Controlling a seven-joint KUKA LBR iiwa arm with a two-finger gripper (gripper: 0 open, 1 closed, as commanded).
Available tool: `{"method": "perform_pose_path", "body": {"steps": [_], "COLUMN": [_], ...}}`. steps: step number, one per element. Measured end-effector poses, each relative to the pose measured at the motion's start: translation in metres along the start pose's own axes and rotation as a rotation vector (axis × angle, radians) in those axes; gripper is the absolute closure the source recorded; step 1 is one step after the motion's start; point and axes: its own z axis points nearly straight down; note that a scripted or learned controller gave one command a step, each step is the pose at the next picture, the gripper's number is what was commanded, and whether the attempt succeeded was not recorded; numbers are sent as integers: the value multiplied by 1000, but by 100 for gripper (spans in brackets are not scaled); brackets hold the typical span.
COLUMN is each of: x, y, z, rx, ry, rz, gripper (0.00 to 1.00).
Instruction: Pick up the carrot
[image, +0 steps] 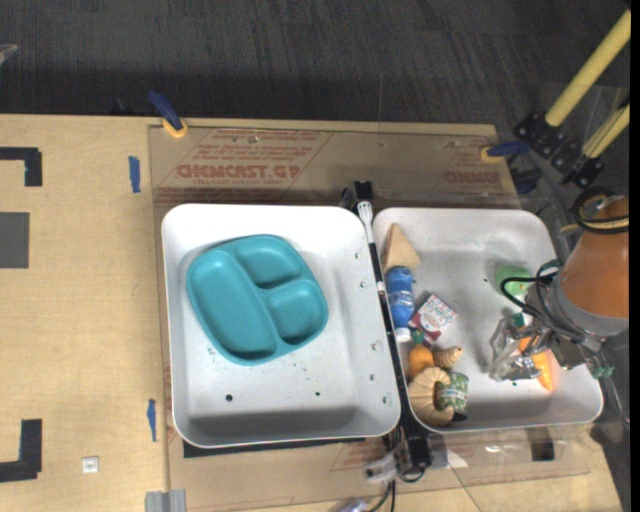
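The carrot (544, 371) shows as a small orange piece low on the floor of the right bin (470, 240), near its front right corner. My gripper (514, 352) reaches down into that bin from the right, under the arm's orange band (600, 280). The gripper's metal tip sits right beside the carrot, on its left and touching or nearly so. Much of the carrot is hidden by the gripper and wrist cables.
Along the right bin's left side lie a tan cone (400, 245), a blue bottle (400, 296), a white packet (436, 314), a small orange item (421, 359) and a tan gourd (430, 386). A green item (511, 274) lies behind the gripper. The left bin (200, 400) holds a teal divided plate (258, 297).
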Motion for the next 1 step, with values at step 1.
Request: {"method": "perform_pose_path", "body": {"steps": [1], "x": [-4], "y": [1], "z": [-10], "rx": [3], "ry": [-9], "rz": [-2], "gripper": [100]}}
